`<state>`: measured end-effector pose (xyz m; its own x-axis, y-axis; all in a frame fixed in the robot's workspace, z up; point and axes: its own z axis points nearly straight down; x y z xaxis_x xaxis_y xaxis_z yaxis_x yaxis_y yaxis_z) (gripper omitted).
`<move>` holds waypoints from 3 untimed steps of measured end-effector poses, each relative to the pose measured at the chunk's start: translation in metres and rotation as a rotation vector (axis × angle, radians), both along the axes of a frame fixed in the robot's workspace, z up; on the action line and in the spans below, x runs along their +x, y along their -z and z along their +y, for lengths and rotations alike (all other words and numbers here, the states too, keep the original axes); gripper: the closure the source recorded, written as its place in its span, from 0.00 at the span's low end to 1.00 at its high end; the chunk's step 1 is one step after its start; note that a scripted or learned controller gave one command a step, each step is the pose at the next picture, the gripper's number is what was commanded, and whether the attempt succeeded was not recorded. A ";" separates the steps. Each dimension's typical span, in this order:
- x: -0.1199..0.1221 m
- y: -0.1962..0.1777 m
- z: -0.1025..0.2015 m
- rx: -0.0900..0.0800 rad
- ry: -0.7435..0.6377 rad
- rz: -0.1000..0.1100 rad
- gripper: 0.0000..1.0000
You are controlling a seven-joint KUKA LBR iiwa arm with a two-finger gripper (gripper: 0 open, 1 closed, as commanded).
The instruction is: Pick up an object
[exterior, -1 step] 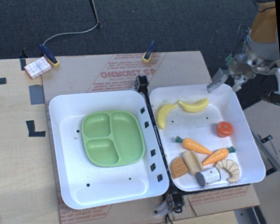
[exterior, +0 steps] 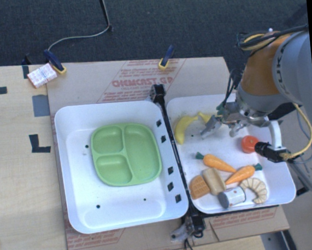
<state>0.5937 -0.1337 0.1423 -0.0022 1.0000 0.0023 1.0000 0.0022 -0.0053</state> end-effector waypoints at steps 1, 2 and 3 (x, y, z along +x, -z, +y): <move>0.001 -0.025 -0.091 -0.005 0.002 -0.005 0.00; -0.032 0.038 -0.076 -0.003 0.002 -0.006 0.00; -0.033 0.029 -0.075 -0.001 0.002 -0.004 1.00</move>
<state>0.5610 -0.2091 0.1134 -0.0004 1.0000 0.0010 1.0000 0.0004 -0.0017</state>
